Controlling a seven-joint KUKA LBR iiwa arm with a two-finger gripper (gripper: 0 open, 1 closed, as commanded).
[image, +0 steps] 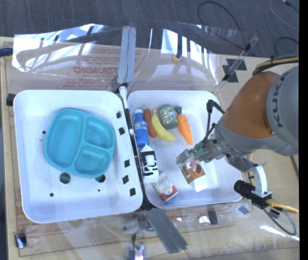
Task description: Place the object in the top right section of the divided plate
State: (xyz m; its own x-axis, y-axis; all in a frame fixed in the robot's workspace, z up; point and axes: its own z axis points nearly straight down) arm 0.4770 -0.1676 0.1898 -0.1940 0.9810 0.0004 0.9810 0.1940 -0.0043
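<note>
Pincer: the gripper (189,157) hangs low over the right bin, toward its near right part; whether its fingers are spread or pressed together, I cannot tell, the metal parts are too small and cluttered to read.
Under the pincer: a small brown and white packet (193,172) lies on the bin floor just below and nearer than the gripper; whether the two touch is unclear.
Arm: the grey arm (273,115) with its orange band comes in from the right and covers the right edge of the right bin.
Right bin: a shallow white bin (218,198) holding all the loose things.
Carrot: an orange carrot (184,129) lies just far-left of the gripper, tip pointing near.
Banana: a yellow banana (162,129) lies left of the carrot, slanted.
Green item: a round green and white thing (168,116) sits between the banana and carrot at their far ends.
Bottle: a blue and white bottle (141,129) lies along the left wall of the right bin, with a thin orange-red piece (149,122) beside it.
Cartons: a black and white box (149,164) lies near the bottle's near end; a small carton (165,188) with red and orange print lies nearer still.
Left bin: the white bin (29,199) on the left.
Plate: a blue divided plate (80,142) lies in the left bin, well apart from the gripper; its sections hold nothing.
</note>
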